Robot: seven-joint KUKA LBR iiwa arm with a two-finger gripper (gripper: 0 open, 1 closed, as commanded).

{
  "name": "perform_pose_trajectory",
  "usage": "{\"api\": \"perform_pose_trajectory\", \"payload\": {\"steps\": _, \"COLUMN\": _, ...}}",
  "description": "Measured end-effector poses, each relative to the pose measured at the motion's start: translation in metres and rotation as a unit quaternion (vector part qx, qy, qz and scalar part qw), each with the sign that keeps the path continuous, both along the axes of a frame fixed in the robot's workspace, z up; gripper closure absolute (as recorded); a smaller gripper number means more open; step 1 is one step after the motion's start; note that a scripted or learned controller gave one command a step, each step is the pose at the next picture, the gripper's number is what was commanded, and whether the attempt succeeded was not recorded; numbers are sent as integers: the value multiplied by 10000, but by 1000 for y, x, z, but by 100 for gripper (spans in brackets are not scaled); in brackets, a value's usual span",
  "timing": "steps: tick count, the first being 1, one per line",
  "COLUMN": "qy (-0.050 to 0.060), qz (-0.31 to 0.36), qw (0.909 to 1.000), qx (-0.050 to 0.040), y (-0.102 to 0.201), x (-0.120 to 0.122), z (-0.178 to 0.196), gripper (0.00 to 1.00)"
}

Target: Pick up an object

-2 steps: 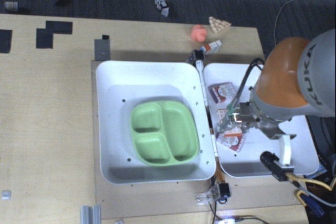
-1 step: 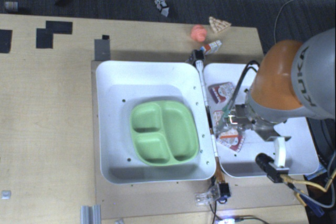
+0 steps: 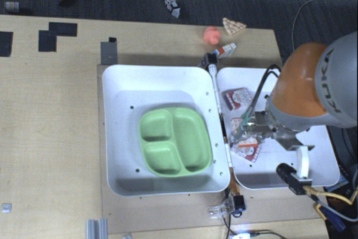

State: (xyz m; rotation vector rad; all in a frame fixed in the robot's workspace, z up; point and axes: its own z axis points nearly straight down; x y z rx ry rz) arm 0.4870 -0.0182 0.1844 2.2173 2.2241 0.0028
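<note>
A grey and orange arm point(image 3: 313, 89) fills the right of the frame, over the right bin point(image 3: 324, 173). The left bin point(image 3: 117, 120) holds a green tray point(image 3: 174, 141). A packet point(image 3: 237, 98) lies upper left in the right bin. The gripper point(image 3: 244, 130) hangs over another packet point(image 3: 248, 149); its opening cannot be made out.
</note>
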Motion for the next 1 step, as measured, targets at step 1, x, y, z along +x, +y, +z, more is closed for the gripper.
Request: {"api": "perform_pose_trajectory", "payload": {"steps": 1, "qy": -3, "qz": 10, "qw": 10000, "qx": 4, "y": 15, "x": 0, "z": 0, "gripper": 100}}
